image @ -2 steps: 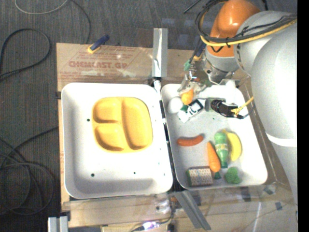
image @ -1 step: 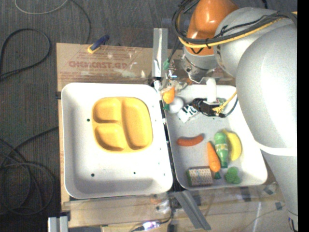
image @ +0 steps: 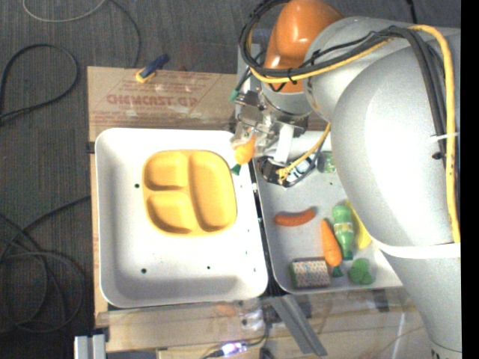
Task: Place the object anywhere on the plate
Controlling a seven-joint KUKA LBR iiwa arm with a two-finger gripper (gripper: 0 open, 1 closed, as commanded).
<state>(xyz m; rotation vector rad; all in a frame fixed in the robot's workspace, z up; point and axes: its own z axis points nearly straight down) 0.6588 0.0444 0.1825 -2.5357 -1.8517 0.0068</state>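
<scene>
Camera view looks down on two white bins. Holding a small orange object (image: 244,151) between its fingers, the hand (image: 247,146) hangs over the seam between the bins, just right of the yellow plate (image: 190,191) in the left bin (image: 127,275). Cardboard (image: 161,99) beyond carries mirrored red lettering, unreadable. Right bin (image: 281,264) holds a sausage (image: 295,218), carrot (image: 331,244) and green bottle (image: 343,229).

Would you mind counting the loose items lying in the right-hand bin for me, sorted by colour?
Orange or orange-red: 2, the sausage and the carrot.
Green: 2, the bottle and the small leafy piece.
Yellow: 1, a piece partly hidden by the arm.
Grey: 1, the ridged block.
Total: 6.
</scene>
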